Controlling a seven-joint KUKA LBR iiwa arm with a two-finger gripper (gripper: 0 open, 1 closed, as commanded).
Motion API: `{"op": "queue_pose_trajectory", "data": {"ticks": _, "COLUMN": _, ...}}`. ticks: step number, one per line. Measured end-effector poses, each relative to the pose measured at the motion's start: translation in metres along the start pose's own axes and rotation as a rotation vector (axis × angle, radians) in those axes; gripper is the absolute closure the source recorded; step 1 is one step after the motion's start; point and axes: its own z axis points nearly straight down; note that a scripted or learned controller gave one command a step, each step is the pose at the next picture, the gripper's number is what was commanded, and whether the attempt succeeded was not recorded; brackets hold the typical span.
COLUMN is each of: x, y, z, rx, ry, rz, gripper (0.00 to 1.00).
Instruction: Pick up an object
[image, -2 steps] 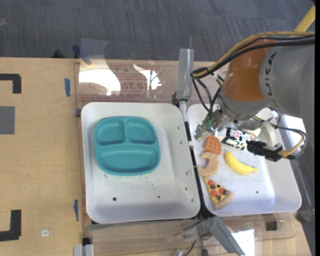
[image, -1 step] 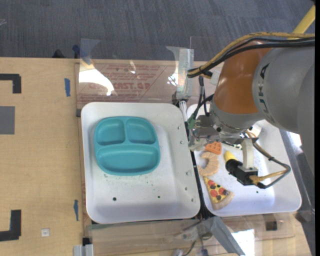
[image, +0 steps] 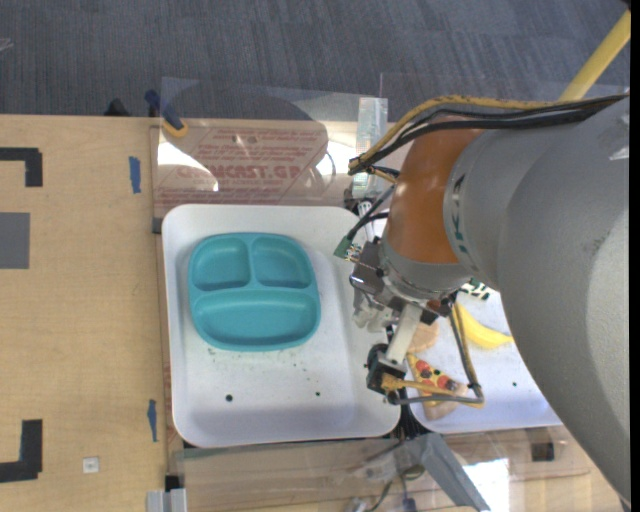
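**Gripper low at the seam between the bins, its opening hidden**

The gripper (image: 392, 322) hangs below the orange band (image: 420, 200) of the grey arm (image: 540, 230), over the strip where the left bin (image: 200, 420) meets the right bin (image: 520, 385). The wrist and its cabling cover it from above. I cannot tell whether it is open or closed, nor whether it grips or touches anything.

The things that could be picked up lie on both sides of it. Toward the view's right, near the gripper and in the right bin, a yellow banana (image: 482, 333) lies partly under the arm, with one curved end showing. Just below and right of the gripper, nearer the bin's front edge, a tan piece (image: 440, 405) lies on the white floor. Beside it is a small patch with red and dark dots (image: 430, 374), too small to name. Whether the gripper touches either cannot be judged.

Toward the view's left, a teal plate (image: 255, 290) with three compartments lies flat in the left bin, apart from the gripper, with bare white floor between them. In front of the plate, a few dark specks (image: 229, 398) dot the bin floor.

Beyond the gripper, at the far end of the left bin, lies a clear sheet with red print (image: 245, 165). The wooden bench (image: 80, 300) stretches away past the left bin.
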Motion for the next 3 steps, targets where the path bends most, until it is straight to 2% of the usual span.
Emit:
{"op": "queue_pose_trajectory", "data": {"ticks": 1, "x": 0.003, "y": -0.035, "z": 0.039, "rx": 0.001, "ry": 0.0, "rz": 0.633, "gripper": 1.0}}
{"op": "queue_pose_trajectory", "data": {"ticks": 2, "x": 0.05, "y": -0.055, "z": 0.115, "rx": -0.006, "ry": 0.012, "rz": 0.869, "gripper": 1.0}}
{"op": "queue_pose_trajectory", "data": {"ticks": 3, "x": 0.073, "y": -0.069, "z": -0.076, "rx": -0.004, "ry": 0.018, "rz": 0.89, "gripper": 1.0}}
